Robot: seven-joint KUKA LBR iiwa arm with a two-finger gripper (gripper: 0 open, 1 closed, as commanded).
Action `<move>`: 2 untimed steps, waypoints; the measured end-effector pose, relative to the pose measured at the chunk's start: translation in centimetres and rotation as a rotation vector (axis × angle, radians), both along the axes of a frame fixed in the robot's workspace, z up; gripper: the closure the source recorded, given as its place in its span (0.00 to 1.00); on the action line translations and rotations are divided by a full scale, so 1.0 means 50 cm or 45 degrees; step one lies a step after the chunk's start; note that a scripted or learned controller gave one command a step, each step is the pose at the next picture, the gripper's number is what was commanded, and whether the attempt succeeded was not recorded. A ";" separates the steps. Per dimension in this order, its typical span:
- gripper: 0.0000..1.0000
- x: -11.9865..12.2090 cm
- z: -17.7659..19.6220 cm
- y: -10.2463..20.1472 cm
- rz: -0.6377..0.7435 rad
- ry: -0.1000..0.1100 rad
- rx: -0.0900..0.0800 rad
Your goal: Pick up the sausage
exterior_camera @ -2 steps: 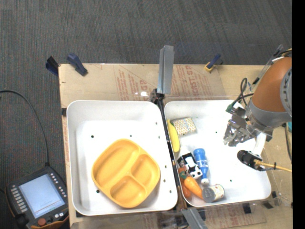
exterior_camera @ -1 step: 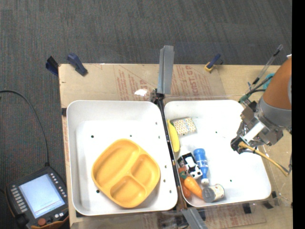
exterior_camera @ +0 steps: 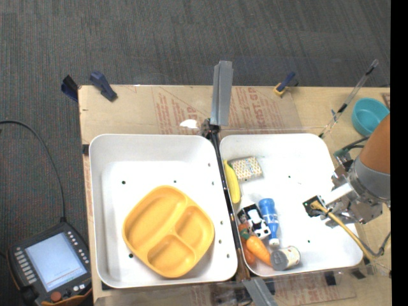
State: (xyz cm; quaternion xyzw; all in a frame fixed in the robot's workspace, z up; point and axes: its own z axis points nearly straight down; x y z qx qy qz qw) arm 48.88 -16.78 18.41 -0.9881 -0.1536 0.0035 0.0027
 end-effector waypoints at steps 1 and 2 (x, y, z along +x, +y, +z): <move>1.00 -0.027 0.001 0.042 -0.133 0.000 0.000; 1.00 -0.010 0.004 0.127 -0.131 0.000 -0.001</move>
